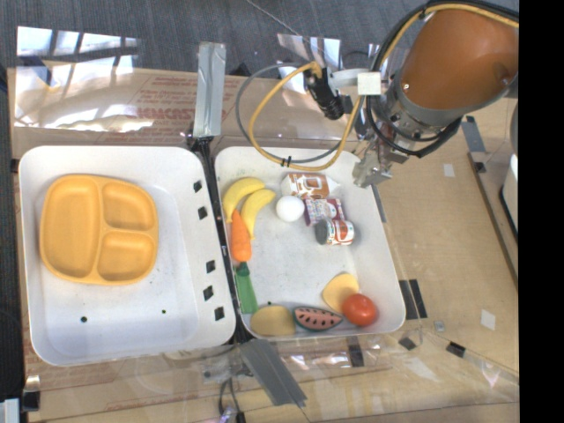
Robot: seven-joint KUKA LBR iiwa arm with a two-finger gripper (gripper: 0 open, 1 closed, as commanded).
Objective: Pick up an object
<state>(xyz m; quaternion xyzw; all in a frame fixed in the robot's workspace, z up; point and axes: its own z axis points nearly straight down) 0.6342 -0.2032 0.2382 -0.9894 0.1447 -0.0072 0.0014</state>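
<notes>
Gripper (370,173) above right bin's rim (381,223)

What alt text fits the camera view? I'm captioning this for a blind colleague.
A grey robot arm's gripper hovers at the upper right rim of the right bin, which holds toy food: bananas, carrot, egg, tomato, watermelon slice. The left bin holds a yellow divided plate.

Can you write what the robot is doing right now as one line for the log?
tool: over right bin top-right edge, holding nothing seen | egg, bananas, carrot, tomato: in bin | tray: left bin
</notes>
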